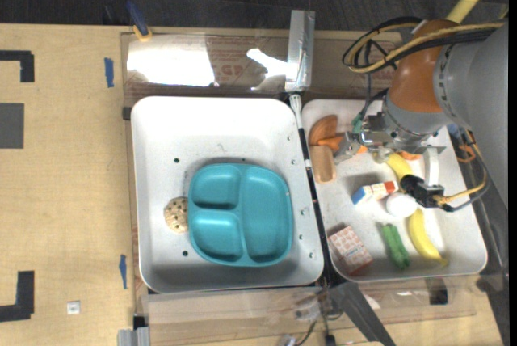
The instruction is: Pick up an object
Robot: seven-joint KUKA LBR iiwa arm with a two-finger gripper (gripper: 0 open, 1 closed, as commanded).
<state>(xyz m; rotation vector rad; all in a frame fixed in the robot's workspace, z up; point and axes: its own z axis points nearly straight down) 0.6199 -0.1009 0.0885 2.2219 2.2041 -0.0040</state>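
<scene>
grey pincer point(373, 144) hangs low over the right bin point(464, 259) near a yellow banana point(423, 236), grip impossible to tell

Teal tray point(241, 213); speckled tan cookie point(176, 214); yellow banana point(423, 236); green pepper point(395, 244); white bins point(153, 175).

In the right bin point(472, 255) below my pincer point(373, 144) lie a yellow banana point(423, 237) along the right side, a green stick-like piece point(394, 245) just left of it, a small patterned box point(349, 247), an orange-brown curved piece point(324, 131) and a tan block point(323, 163).
</scene>
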